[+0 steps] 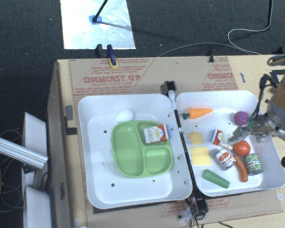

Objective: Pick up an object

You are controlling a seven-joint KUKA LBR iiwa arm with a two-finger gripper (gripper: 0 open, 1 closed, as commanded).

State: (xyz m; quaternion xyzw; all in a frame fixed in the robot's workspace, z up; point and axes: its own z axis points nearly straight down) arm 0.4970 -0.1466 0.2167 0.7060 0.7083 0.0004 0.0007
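Observation:
My gripper [236, 134] reaches in from the right and hangs low over the right bin [257, 100]. It sits just above a red tomato [241, 148] and beside a red and white carton [217, 137]. Below them lie a small can [225, 158], an orange sausage [241, 168] and a green-labelled can [253, 164]. A carrot [198, 113] and a purple ball [241, 117] lie at the bin's far side. Nothing shows as lifted off the bin floor.
A yellow round piece [195, 138], a cheese slice [201, 156] and a green cucumber piece [215, 178] lie in the right bin's left half. In the left bin [96, 138], a green divided plate [130, 155] carries a small carton [155, 133]. A divider rail [181, 133] separates the bins.

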